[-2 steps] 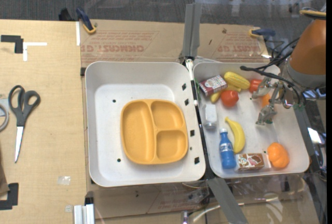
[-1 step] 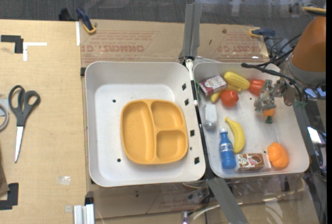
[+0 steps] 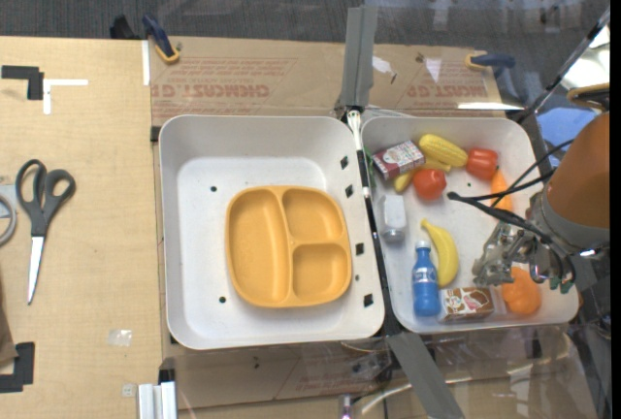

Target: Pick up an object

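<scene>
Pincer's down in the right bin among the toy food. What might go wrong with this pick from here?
1. The pincer sits low among close-packed items: the orange fruit and brown carton lie right beside it, so it may nudge them or catch two things at once.
2. The banana and blue bottle touch each other; disturbing one likely shifts the other.
3. The right bin wall is near, so an item could get pushed against it instead of grasped.

Plate [image 3: 288, 245] in left bin [image 3: 184, 213] — alone
</scene>
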Robot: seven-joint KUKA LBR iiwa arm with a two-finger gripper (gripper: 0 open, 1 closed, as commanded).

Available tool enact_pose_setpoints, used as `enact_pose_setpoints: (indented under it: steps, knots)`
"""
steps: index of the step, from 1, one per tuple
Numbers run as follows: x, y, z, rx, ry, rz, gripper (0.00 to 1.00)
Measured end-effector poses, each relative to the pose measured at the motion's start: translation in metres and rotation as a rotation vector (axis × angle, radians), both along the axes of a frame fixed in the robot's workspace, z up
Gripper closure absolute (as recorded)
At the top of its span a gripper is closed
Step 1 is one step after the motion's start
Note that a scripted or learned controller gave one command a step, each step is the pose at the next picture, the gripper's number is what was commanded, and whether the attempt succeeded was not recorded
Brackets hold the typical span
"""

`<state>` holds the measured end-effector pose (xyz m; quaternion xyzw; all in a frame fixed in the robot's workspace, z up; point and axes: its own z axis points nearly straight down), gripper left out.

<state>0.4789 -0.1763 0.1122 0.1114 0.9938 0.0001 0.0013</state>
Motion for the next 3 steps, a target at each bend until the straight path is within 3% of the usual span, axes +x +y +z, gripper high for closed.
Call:
enact_pose_setpoints:
  steps: [1, 2, 3]
  knots:
    - [0.019, -0.046, 0.162, 0.0, 0.0, -0.007, 1.0]
    - [0.019, -0.046, 0.161, 0.0, 0.001, -0.007, 0.0]
    - [0.0, -0.045, 0.02, 0.0, 0.001, 0.126, 0.0]
